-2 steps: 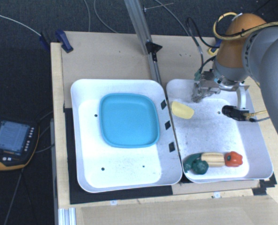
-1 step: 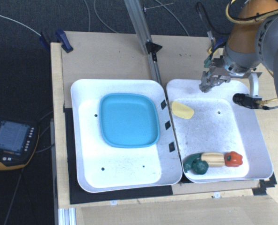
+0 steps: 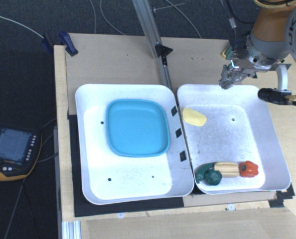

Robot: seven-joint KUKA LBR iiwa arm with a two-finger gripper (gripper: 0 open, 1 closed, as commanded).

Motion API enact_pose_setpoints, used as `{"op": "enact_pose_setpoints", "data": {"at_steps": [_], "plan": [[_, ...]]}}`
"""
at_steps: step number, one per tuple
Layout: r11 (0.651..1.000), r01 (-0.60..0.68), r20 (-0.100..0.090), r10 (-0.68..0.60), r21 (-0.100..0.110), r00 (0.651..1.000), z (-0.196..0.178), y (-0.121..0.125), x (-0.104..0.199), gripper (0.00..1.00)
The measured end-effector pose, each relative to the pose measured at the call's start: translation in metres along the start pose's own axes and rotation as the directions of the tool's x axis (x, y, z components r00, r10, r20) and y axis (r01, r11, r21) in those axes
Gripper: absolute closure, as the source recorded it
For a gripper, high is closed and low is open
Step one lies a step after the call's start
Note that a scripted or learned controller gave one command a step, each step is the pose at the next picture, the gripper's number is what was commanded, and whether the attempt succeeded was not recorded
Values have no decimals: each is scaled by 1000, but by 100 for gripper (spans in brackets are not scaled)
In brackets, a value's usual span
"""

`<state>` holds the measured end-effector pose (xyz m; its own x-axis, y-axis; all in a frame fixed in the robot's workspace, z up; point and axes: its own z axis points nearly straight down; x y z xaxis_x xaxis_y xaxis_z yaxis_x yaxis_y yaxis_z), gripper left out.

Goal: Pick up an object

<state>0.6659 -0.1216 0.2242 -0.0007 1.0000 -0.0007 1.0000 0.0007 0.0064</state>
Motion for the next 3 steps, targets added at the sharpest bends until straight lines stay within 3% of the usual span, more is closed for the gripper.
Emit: {"op": "enact_pose_setpoints", "data": {"at_steps": [1,3], "plan": [[1000,0,0,0,0,1000,-57,9,7,100],[1000,4,-2,-4,7,1000,-39,-19,111,100]]}}
